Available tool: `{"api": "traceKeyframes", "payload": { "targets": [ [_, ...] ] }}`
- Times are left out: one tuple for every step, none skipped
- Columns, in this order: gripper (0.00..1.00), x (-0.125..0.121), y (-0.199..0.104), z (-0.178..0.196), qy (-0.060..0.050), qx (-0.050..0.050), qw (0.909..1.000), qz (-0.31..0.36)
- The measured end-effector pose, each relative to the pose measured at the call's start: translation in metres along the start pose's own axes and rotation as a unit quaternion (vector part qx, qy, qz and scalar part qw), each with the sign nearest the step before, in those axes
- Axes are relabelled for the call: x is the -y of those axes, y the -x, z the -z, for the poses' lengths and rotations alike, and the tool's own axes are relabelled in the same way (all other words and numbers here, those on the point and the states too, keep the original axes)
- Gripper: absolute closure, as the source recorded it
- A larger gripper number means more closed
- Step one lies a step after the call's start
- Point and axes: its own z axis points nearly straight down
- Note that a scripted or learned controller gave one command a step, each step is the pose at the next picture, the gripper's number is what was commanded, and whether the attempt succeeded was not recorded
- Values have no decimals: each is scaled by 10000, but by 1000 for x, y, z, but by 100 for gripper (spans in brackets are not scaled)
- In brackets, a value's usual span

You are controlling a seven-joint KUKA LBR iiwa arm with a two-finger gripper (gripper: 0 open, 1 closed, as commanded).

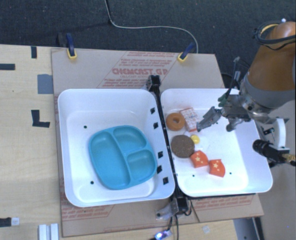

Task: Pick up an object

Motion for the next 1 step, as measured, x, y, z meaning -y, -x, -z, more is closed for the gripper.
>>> {"api": "traceKeyframes", "payload": {
  "targets": [
    [0, -2, 0, 6, 61, 7, 10000, 16]
  ]
}}
